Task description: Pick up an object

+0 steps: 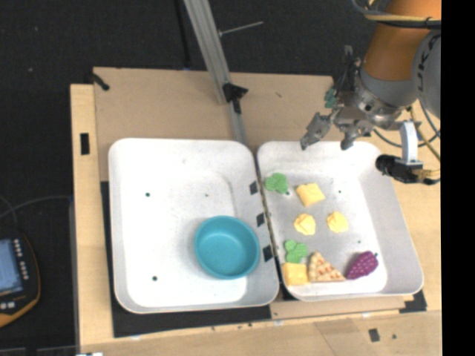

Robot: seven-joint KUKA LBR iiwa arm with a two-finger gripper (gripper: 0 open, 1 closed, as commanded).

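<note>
Objects for picking lie in the right bin [386, 199]: two green pieces [277, 183] [295, 251], three yellow pieces [310, 193] [304, 224] [337, 222], a yellow block [295, 274], a waffle-like wedge [323, 268] and purple grapes [361, 265]. At the frame's upper right the arm tilts over that bin's far edge, its gripper [325, 138] spread wide and holding nothing. The bin's right half lies bare. A teal bowl [226, 246] sits in the left bin [163, 176].

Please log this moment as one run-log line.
phase: approach | gripper: open, holding nothing, above right bin far edge | blue bowl: left bin
</note>
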